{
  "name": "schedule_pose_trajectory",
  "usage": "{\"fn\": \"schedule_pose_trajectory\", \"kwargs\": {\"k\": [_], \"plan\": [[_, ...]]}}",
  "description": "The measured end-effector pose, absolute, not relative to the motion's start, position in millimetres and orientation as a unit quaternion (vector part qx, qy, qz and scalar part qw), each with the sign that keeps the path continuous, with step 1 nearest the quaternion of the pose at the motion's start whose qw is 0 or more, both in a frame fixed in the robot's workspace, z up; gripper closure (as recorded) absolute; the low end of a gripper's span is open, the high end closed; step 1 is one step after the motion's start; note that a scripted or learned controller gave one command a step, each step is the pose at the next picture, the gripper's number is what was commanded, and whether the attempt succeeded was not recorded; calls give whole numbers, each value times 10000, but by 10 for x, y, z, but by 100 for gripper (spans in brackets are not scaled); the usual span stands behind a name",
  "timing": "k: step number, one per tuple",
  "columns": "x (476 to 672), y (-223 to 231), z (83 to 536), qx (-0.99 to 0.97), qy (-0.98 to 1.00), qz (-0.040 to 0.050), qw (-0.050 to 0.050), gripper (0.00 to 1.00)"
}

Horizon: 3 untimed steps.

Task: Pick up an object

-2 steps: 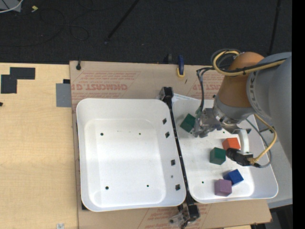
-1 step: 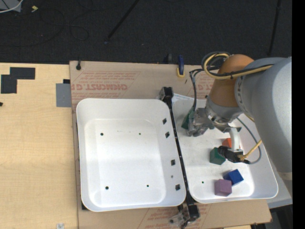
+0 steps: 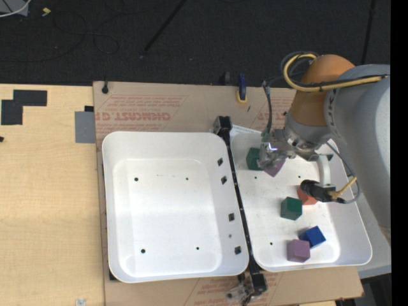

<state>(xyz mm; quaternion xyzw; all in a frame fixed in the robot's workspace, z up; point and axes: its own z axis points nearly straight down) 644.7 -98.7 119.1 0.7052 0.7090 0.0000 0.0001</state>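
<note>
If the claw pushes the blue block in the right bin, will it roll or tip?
The blue block looks like a cube with flat faces, so it would probably slide, not roll. It looks solid and stiff, likely light for its size. It touches the purple block, so a push may move both.

A purple block [image 3: 275, 166], apparently tilted, beside a green block [image 3: 254, 159] in the right bin [image 3: 357, 247].

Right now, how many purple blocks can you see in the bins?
2, both in the right bin: one purple block near its front edge beside the blue block, another at the hand. The arm may hide more.
</note>
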Motion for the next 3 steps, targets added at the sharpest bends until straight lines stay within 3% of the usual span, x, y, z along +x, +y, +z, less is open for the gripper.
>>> {"fn": "schedule_pose_trajectory", "kwargs": {"k": [2, 3], "plan": [[6374, -1178, 859, 7073, 7069, -30, -39, 100], [6381, -1173, 869, 7067, 7075, -21, -25, 0]]}}
